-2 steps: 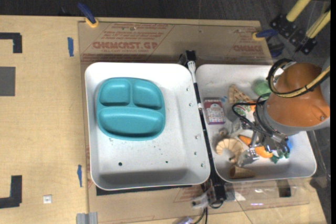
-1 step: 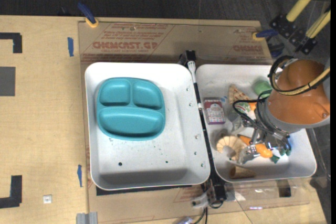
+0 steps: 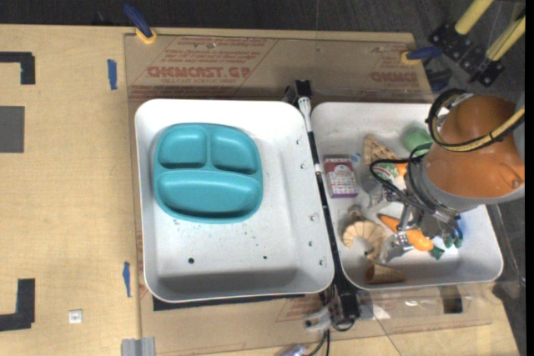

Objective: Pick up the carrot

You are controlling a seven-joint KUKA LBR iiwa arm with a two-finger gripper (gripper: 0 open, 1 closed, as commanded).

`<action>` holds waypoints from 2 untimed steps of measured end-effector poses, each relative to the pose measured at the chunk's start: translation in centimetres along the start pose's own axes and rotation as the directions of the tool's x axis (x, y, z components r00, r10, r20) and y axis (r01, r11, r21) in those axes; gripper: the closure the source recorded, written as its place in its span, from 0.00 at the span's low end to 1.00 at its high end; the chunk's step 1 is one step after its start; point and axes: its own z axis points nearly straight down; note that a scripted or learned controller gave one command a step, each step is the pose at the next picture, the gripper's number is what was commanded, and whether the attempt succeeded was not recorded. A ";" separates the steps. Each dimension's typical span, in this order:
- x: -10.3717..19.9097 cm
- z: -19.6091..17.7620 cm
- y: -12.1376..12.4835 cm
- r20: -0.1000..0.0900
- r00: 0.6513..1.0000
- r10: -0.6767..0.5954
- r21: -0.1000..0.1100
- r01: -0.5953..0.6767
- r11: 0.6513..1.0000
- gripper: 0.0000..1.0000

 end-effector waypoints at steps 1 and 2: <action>0.2 1.1 0.1 -0.014 0.996 0.084 0.004 -0.084 0.996 0.00; -0.1 0.0 0.1 -0.006 0.997 0.083 0.005 -0.083 0.997 1.00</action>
